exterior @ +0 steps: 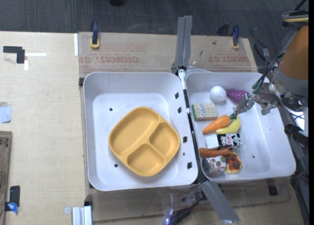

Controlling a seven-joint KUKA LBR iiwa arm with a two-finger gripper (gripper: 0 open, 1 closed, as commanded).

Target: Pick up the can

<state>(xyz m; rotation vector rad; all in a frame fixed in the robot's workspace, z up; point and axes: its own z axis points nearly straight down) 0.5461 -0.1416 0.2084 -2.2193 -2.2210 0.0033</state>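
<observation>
The can (pixel 214 165) lies on its side in the right bin (pixel 267 143), near the front edge, touching a slice of pizza (pixel 233 163). The gripper (pixel 244 105) hangs over the back of that bin, well apart from the can, just above a carrot (pixel 216 124) and a banana (pixel 228 127). Its fingers are spread open and hold nothing. A yellow plate (pixel 143 142) sits in the left bin (pixel 98 121).

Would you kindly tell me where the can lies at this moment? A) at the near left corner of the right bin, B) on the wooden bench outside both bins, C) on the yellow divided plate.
A: the can lies on its side in the right bin's near left corner, below the carrot.
</observation>
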